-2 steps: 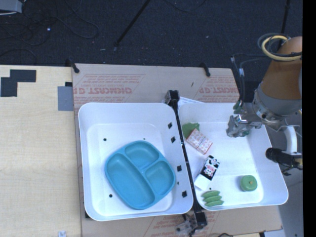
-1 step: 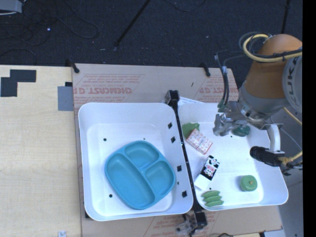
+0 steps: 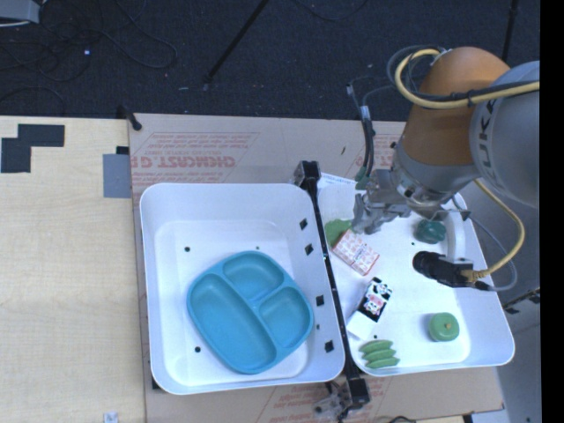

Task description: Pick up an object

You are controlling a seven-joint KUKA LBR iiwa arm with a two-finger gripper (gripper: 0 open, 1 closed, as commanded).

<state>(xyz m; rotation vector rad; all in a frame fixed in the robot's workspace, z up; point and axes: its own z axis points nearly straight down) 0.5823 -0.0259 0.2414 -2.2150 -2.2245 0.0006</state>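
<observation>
Camera view: arm comes in from the right; end effector (image 3: 368, 214) hangs low over the near-left part of the right bin (image 3: 414, 311). Can't tell whether it's apart or together, since the wrist blocks the tip, and nothing is visibly held.

Likely target, judging by position, is the pink-patterned packet (image 3: 356, 253). It lies flat just below the end effector in the pic and looks apart from it. A green lump (image 3: 336, 232) sits just left of the end effector, touching or nearly touching the packet and close to the black divider strip (image 3: 319, 254) btw the bins.

Other objs in the same bin:
- black-and-white carton (image 3: 374, 302), further below the packet
- pea pods (image 3: 379, 352), below that, near the rim
- round green piece (image 3: 443, 326), well off to the lower right
- teal piece (image 3: 431, 231), to the right, under the arm

The left bin (image 3: 176, 210), across the divider, holds a blue plate (image 3: 249, 311). Both bins sit on cardboard (image 3: 203, 152) on the worktop (image 3: 62, 280).

Risks, as a judgement:
- The packet is thin and flat, so a straight-down close prob slides over it or pins it to the bin floor w/o lifting.
- The lump is so close that the end effector may land on both, nudge the lump into the divider, or catch neither.
- The bin wall and divider are near on the left, so a small offset that way could mean a knock on the wall.
</observation>
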